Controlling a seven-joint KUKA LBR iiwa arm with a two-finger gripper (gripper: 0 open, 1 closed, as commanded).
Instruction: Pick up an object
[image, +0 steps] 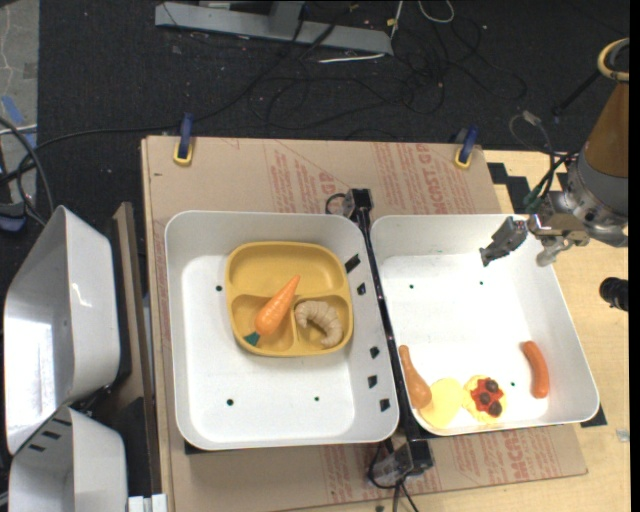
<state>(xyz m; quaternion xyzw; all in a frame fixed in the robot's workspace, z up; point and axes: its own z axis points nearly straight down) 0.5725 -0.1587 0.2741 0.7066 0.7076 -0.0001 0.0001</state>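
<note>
Cardboard sheet, apparently clamped, sits amid dark floor strewn with cables.

Left bin and right bin: white plastic, smooth, slight gloss. Divided plate: yellow plastic, smooth, satin. Toy carrot: orange plastic, smooth. Toy shrimp: pale plastic, ribbed surface. Toy sausage: orange-red plastic, glossy. Base board: brown cardboard, matt, red print. Floor: dark carpet, rough.
</note>
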